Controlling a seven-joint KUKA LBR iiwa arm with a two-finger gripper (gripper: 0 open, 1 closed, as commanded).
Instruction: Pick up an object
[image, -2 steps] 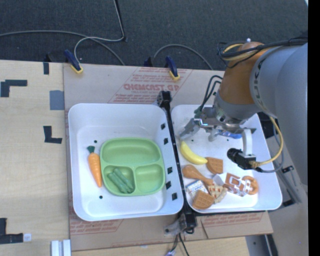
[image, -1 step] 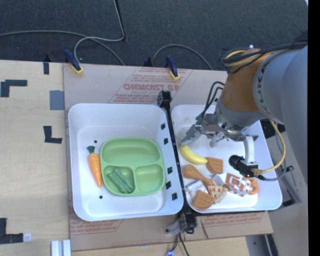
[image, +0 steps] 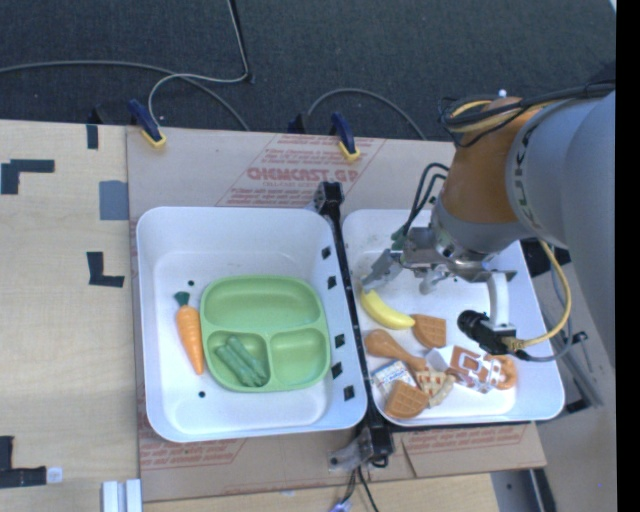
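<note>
My gripper (image: 410, 275) hangs over the back-left part of the right bin (image: 545, 400), with its fingers spread open and nothing between them. A yellow banana (image: 387, 310) lies just below and in front of the left fingertip (image: 380, 270), apart from it. Nearer the front lie a brown drumstick (image: 392, 349), a tan bread slice (image: 430, 330), a waffle piece (image: 431, 382), a round brown pastry (image: 404, 401) and a red-and-white snack (image: 488, 369). The grey arm with its orange band (image: 490, 190) covers the bin's back right.
The left bin (image: 160, 250) holds a green divided plate (image: 268, 300) with green beans (image: 240, 360) in its front-left compartment, and an orange carrot (image: 190, 337) beside it. A black divider (image: 340, 290) runs between the bins. Cables and blue clamps (image: 146, 122) sit behind.
</note>
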